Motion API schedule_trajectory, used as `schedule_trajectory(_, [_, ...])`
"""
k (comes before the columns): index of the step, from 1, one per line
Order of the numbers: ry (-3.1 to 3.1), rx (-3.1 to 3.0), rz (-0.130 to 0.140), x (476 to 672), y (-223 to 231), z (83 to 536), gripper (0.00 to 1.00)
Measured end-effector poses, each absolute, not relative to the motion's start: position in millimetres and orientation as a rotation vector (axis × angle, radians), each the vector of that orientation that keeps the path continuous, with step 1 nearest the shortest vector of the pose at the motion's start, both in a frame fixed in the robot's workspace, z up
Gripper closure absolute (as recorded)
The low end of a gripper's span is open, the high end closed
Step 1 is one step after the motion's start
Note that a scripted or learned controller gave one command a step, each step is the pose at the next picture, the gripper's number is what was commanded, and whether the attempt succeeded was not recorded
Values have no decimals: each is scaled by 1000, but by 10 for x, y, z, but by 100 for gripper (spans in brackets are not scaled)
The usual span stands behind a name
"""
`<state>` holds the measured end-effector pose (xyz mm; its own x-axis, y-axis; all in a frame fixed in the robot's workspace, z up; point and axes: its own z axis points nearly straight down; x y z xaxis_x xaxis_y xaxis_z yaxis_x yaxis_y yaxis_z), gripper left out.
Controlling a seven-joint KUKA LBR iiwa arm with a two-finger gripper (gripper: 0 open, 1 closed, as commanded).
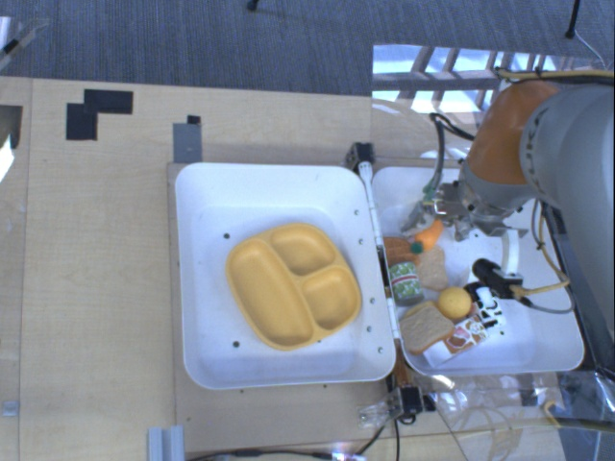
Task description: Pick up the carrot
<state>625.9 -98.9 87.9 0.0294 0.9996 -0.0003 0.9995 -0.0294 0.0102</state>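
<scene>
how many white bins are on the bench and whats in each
2. The left bin holds a yellow divided plate. The right bin holds the carrot and other toy food; some may be hidden under the arm.

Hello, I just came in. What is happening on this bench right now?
A grey robot arm with an orange band reaches from the right into the right bin. Its gripper is low over a carrot at the bin's back left part. Whether it holds the carrot cannot be judged. Nearby lie a lemon, a slice of bread and a small green can. The left bin holds a yellow divided plate.
</scene>
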Motion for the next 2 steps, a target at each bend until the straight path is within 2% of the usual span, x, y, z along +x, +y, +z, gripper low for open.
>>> schedule_trajectory(1, [2183, 2241, 20, 6288, -973, 1006, 100])
schedule_trajectory(2, [1970, 2441, 13, 6252, -409, 1880, 100])
